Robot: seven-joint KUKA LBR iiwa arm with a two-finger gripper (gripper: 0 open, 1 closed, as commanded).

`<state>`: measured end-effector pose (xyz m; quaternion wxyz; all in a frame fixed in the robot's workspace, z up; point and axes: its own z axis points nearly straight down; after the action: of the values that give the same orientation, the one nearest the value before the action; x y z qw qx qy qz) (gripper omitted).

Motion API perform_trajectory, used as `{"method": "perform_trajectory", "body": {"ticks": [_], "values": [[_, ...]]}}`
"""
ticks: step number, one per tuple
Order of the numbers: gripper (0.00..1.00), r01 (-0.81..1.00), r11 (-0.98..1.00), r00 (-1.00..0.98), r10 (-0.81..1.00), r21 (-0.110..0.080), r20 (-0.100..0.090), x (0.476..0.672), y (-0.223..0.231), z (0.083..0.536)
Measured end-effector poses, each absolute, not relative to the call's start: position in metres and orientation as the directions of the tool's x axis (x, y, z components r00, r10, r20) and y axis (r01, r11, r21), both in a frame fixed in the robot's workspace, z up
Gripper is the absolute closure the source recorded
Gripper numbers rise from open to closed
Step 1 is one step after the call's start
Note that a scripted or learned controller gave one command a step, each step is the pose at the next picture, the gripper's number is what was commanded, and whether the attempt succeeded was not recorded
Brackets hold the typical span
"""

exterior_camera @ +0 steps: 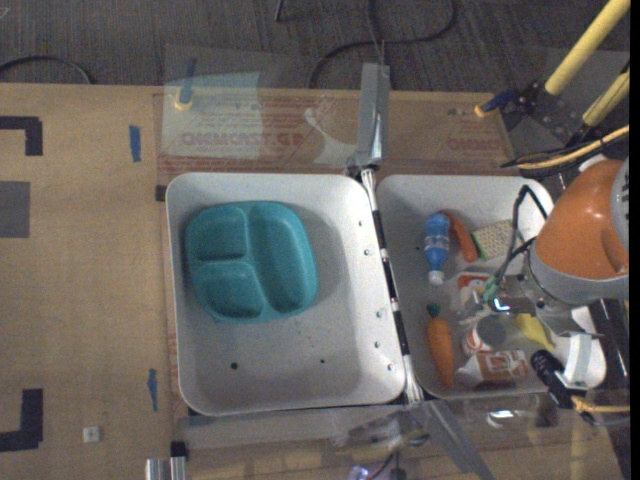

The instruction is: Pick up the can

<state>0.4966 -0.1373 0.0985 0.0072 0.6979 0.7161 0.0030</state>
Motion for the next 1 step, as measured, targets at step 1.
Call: {"method": "perform_trajectory", "body": {"ticks": [1], "values": [[1.00, 1.000, -0.017, 0.017, 1.000, 0.000, 0.000, 0.5313, -0.0845, 0.1845]]}}
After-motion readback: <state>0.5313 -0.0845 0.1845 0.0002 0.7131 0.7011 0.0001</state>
